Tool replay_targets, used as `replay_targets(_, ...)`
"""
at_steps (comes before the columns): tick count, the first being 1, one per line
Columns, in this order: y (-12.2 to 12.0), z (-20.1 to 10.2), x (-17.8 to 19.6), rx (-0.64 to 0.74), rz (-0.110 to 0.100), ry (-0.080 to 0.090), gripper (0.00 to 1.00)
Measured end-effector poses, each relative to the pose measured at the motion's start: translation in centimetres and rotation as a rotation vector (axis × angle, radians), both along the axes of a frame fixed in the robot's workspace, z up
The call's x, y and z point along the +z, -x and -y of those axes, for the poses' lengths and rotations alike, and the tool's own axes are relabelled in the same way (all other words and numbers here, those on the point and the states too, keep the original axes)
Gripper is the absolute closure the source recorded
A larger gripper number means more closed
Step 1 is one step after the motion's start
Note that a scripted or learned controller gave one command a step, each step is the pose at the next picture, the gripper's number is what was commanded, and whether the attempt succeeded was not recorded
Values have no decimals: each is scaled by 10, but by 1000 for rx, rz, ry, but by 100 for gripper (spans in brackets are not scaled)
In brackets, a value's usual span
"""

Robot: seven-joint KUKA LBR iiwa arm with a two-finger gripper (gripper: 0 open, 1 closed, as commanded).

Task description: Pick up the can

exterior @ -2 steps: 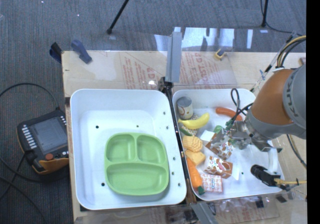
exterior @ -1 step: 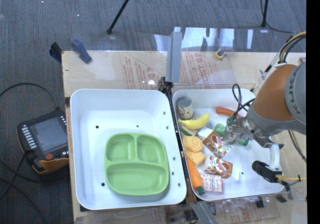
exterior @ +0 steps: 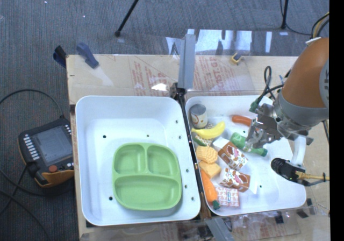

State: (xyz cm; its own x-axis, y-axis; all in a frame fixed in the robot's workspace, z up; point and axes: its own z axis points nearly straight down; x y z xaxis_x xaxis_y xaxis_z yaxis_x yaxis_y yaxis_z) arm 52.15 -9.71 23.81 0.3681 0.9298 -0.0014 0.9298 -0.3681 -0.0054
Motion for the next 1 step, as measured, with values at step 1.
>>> replay_targets(1, 9, 63, 65, 111, 1, 0, 100)
